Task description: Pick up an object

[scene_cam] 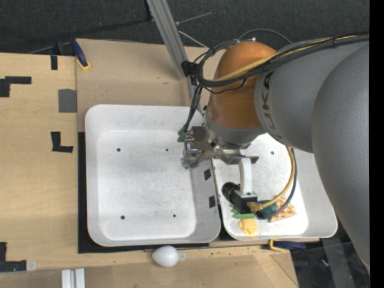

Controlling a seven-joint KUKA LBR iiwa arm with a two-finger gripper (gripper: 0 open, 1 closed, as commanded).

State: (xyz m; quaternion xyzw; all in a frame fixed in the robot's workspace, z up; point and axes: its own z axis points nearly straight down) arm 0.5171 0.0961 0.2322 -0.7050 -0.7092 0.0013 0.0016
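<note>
My gripper [194, 152] hangs under the orange wrist band, over the ridge between the two white bins. The bulky arm hides most of it. In the right bin [318, 221], near its front edge, lies a small yellow object [247, 225]. Beside it is a flat piece with a red and multicoloured pattern [283, 212]. Both lie well in front of and to the right of the gripper. I see nothing between the gripper and either object.
The left bin [96, 161] shows its speckled white floor. A white egg-shaped object [165, 256] rests on the bench outside the bins, by the front edge. A grey metal rail [168, 26] slants in from the back.
</note>
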